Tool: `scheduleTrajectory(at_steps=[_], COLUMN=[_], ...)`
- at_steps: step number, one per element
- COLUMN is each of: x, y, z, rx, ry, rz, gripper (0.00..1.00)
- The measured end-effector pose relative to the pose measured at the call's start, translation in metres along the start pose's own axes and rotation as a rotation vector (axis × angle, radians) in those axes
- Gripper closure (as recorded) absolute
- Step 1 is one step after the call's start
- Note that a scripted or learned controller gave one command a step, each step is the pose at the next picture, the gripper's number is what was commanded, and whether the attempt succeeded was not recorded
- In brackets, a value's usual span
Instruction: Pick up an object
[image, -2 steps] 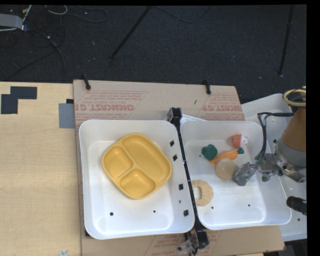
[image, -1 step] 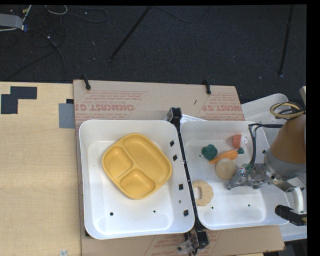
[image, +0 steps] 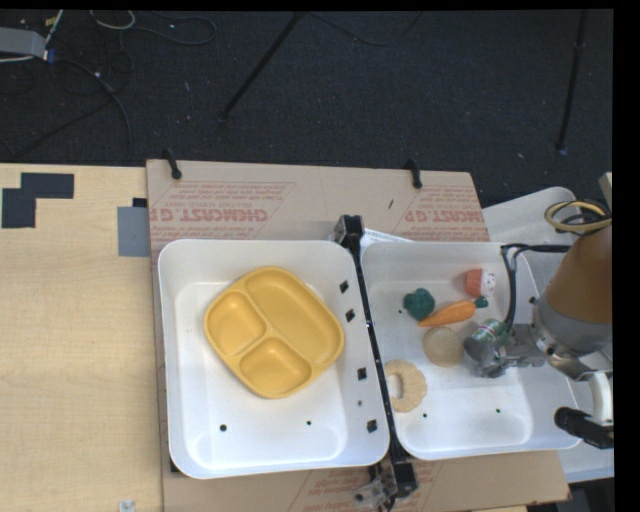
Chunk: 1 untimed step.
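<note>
Camera view: gripper (image: 484, 350) low in right bin (image: 470, 440), beside carrot (image: 448, 314); finger state unclear.

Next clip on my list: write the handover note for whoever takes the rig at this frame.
Hand: low in the right bin, beside the tan disc; grip state unreadable.
Right bin things: toy carrot, dark green piece, pink-red piece, beige ring near the divider.
Left bin: yellow divided plate.
Done: nothing seen lifted.
Left: grasp one object and raise it.

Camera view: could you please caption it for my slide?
Hand low in right bin beside carrot; yellow tray in left bin.
</note>
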<state>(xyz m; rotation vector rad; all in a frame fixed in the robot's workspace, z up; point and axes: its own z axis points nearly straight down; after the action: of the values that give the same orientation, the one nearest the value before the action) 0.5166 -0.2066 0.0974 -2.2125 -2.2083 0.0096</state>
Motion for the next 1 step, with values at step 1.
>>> scheduleTrajectory(at_steps=[1], x=[-0.0008], y=[-0.0017], z=[-0.0383], rx=[-0.011], ry=[-0.005], rz=[0.000], gripper=[1.00])
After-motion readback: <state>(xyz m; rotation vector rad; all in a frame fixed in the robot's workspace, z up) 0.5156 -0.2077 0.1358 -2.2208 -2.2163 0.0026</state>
